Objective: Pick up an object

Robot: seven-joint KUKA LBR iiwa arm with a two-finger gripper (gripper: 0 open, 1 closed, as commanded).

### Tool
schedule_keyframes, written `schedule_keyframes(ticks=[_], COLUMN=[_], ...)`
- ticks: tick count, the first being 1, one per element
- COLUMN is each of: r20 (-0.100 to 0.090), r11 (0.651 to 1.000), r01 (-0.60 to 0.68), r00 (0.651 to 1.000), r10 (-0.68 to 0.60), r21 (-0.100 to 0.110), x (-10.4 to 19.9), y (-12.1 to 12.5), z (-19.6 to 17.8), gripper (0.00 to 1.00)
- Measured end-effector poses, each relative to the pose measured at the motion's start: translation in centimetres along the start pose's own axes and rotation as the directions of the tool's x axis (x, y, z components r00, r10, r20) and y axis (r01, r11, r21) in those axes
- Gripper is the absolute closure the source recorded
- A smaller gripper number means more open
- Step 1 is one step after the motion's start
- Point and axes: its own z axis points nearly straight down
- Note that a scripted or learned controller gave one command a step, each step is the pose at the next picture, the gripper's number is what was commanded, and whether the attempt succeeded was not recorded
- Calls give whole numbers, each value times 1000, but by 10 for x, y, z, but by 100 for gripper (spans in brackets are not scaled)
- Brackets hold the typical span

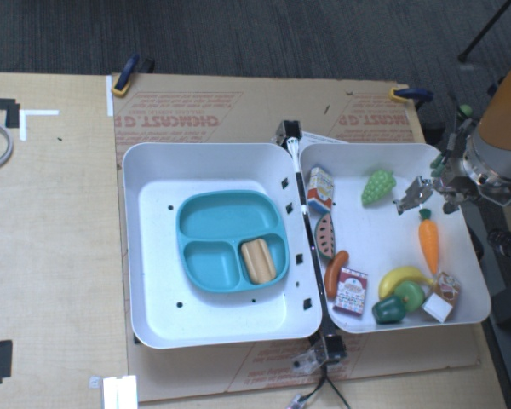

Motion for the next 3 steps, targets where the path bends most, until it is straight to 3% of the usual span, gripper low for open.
schedule_keyframes(ticks=[1,2,3], r20=[-3,-1,0], r11=[1000,1000,1000], r01=[-2,-4,0], r00=[1000,1000,1000], r10=[2,4,0], r21=[2,1,-1], x=[-29,-30,28], y=[-21,-21,9], z=[106,96,0], gripper=[0,100,100])
